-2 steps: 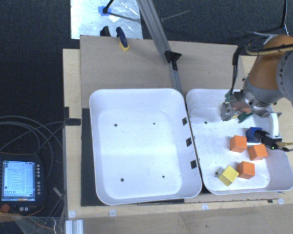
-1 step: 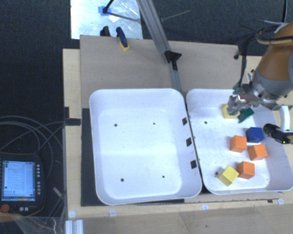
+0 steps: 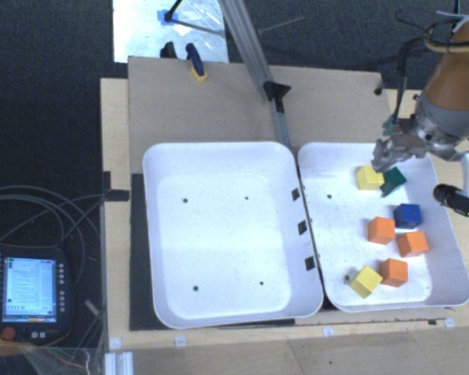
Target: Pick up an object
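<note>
The right bin (image 3: 336, 233) holds several small blocks. A yellow block (image 3: 368, 178) lies near its far side with a dark green block (image 3: 393, 181) touching it on the right. Further forward are a blue block (image 3: 408, 214), three orange blocks (image 3: 381, 230) (image 3: 412, 244) (image 3: 393, 272), and a second yellow block (image 3: 366, 280). My gripper (image 3: 384, 159) hangs just above the far yellow block and the green one, its fingers pointing down at them. Nothing shows between the fingers.
The left bin (image 3: 219, 233) sits beside the right one, joined by black clips (image 3: 302, 227). A slanted metal pole (image 3: 250, 45) crosses the back of the bench. A teach pendant (image 3: 27, 291) lies at the far left off the bench.
</note>
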{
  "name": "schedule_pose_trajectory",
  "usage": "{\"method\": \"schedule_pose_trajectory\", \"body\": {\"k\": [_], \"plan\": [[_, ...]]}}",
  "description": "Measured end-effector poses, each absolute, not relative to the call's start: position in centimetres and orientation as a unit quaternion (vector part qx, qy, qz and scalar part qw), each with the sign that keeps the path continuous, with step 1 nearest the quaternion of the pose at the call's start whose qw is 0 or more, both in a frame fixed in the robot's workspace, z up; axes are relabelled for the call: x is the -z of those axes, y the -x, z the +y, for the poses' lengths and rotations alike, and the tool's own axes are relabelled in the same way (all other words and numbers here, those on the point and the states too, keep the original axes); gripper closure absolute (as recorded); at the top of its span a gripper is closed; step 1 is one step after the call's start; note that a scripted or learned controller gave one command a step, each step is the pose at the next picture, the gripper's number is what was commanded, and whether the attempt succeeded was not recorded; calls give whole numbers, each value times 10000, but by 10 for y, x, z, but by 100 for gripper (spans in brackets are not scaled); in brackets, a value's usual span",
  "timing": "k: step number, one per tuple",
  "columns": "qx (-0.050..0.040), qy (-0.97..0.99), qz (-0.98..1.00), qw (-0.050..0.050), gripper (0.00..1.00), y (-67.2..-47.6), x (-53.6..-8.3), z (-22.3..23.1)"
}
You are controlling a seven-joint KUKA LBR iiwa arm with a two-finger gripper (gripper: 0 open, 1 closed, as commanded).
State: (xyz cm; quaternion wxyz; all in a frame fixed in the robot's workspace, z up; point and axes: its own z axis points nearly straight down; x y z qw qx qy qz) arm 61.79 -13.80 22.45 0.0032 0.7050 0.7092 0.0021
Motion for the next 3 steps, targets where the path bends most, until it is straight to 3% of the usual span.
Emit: {"method": "schedule_pose_trajectory", "body": {"k": [2, 3], "plan": [[-18, -7052, 7091, 26, 100, -622, -295, -135], [-5, -7038, 7104, -4, 100, -606, -278, -85]]}}
